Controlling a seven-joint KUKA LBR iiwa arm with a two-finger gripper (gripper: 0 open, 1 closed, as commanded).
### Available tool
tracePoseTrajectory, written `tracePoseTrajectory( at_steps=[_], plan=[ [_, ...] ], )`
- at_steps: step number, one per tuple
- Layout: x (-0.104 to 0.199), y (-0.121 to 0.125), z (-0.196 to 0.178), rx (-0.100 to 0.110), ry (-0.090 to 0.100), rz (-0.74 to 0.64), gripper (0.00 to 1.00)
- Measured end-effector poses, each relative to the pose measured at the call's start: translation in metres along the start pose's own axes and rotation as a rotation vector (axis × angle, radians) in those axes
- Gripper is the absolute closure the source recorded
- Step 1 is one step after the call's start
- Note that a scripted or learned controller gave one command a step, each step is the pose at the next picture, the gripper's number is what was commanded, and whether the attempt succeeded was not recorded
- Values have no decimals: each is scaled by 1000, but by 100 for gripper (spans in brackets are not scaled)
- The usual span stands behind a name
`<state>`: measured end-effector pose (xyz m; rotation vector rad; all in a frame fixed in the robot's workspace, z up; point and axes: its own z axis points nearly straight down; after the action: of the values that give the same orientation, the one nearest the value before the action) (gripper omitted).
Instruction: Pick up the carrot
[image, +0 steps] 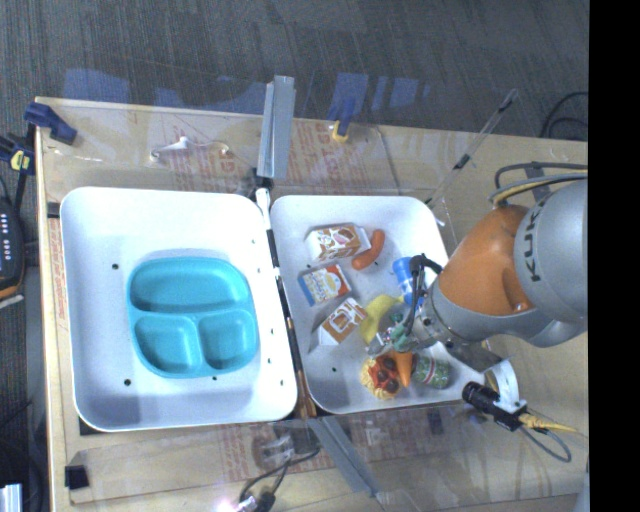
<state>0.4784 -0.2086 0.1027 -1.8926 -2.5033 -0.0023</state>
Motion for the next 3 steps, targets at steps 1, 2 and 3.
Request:
tracePoseTrajectory(
  at_steps=[1, 2, 3],
  plan=[
    [1, 34, -93, -1, -3, 45, 100],
    [1, 34, -93, 0, -3, 45, 0],
    [-3, 6, 11, -1, -2, 22, 0]
  ],
)
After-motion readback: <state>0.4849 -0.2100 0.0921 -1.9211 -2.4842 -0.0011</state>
